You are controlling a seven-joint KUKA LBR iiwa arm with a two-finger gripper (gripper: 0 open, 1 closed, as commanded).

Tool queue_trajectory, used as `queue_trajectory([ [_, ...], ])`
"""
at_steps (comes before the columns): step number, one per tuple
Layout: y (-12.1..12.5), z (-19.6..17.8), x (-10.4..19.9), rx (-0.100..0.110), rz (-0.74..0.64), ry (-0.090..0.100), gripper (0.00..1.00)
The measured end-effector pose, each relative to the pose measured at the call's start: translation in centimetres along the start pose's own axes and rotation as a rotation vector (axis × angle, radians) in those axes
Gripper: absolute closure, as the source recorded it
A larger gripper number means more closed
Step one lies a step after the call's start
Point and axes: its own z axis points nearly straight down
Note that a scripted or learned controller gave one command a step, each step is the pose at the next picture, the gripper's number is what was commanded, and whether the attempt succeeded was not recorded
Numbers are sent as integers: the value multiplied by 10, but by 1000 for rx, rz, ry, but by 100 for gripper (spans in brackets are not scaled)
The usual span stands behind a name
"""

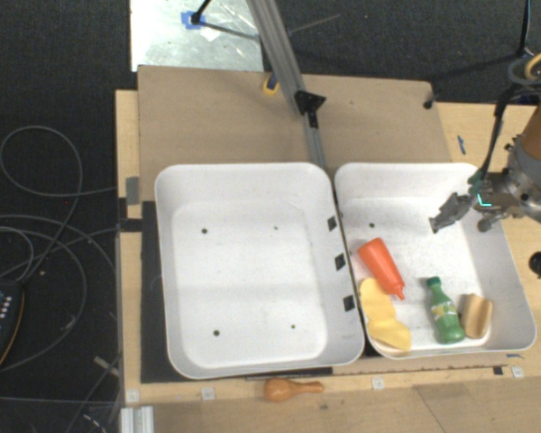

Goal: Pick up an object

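Observation:
The right bin (406, 192) holds an orange-red bottle (381, 267), a yellow banana-like piece (384, 316), a green bottle (444, 310) and a tan bun-like piece (475, 314), all grouped in its near half. My gripper (462, 221) hangs over the far right part of that bin, above and to the right of the orange-red bottle. Its two dark fingers (447, 213) stand apart with nothing between them. It touches none of the objects.
The left bin (243, 188) lies beside the right one, with dark clips along their shared rim. A small orange-brown object (293, 388) rests on the bench in front of the bins. A grey pole (284, 52) slants in from the back.

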Motion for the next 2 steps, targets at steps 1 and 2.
queue_trajectory([
  [1, -2, 62, 3, 5, 3, 1, 0],
  [2, -9, 107, 7, 5, 3, 1, 0],
])
